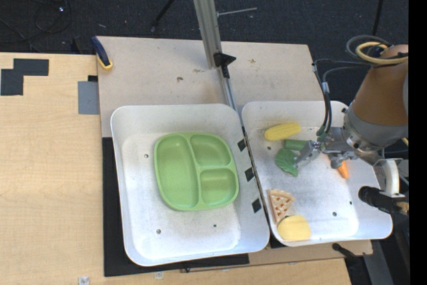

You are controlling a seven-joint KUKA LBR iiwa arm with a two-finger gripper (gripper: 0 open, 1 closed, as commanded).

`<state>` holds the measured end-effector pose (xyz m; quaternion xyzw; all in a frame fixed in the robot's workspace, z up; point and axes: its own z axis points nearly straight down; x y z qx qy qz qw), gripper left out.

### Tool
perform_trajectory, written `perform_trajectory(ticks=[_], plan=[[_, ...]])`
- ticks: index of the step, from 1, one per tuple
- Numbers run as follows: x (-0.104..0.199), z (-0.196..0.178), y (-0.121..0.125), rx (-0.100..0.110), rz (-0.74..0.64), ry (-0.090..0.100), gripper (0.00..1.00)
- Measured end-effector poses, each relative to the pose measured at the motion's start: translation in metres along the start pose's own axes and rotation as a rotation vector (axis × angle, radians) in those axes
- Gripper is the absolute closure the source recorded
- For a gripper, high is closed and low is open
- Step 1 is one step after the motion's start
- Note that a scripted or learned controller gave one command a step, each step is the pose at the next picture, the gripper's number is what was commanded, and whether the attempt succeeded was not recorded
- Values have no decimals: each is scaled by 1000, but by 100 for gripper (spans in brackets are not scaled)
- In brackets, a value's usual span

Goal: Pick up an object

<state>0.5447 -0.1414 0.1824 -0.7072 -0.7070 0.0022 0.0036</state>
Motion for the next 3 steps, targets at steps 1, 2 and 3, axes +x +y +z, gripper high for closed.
perform_trajectory(ticks=[1,2,3], plan=[[-2,44,-4,0,1,0,0],[-2,93,-2,-8,0,0,0],[-2,79,0,-14,4,1,100]])
